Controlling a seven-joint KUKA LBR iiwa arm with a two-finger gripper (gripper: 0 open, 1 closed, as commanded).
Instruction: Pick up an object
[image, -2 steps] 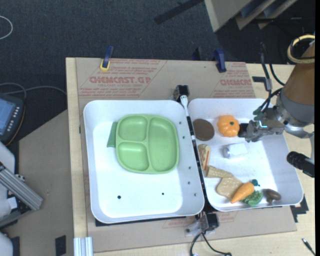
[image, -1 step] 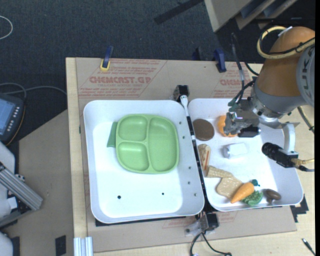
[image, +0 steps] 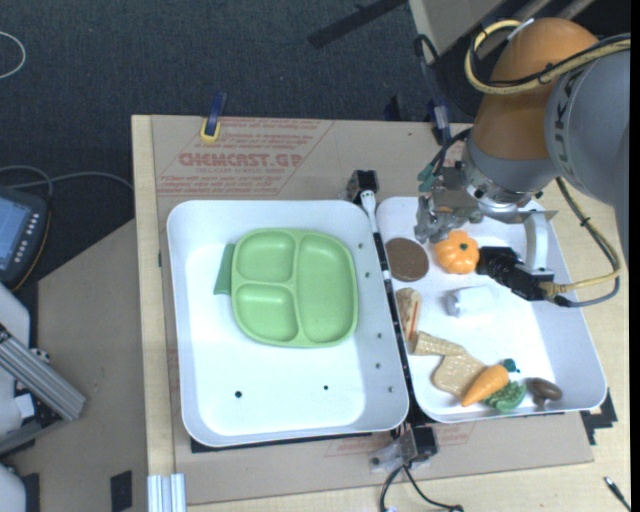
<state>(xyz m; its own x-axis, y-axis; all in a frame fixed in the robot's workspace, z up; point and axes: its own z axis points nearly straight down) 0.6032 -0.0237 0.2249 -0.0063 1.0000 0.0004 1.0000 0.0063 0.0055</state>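
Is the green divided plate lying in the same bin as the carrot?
No, the green divided plate lies in the left bin, while the carrot lies in the right bin.

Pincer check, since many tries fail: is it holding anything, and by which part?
It cannot be told. The pincer sits low in the right bin beside the small orange pumpkin, with nothing visibly between its tips.

Robotics lab, not a home. Industrial arm (image: 545, 110), grey with an orange band, reaches over a plywood surface (image: 250, 160) stamped with red lettering. Two shallow white bins (image: 190, 300) sit side by side on it, held by black clamps (image: 362, 185). Toy food such as a plastic carrot (image: 483, 383) and a small pumpkin (image: 457, 253) serves as test objects. Loose cables (image: 580, 290), dark carpet floor (image: 100, 60), and aluminium framing (image: 35, 375) at left.
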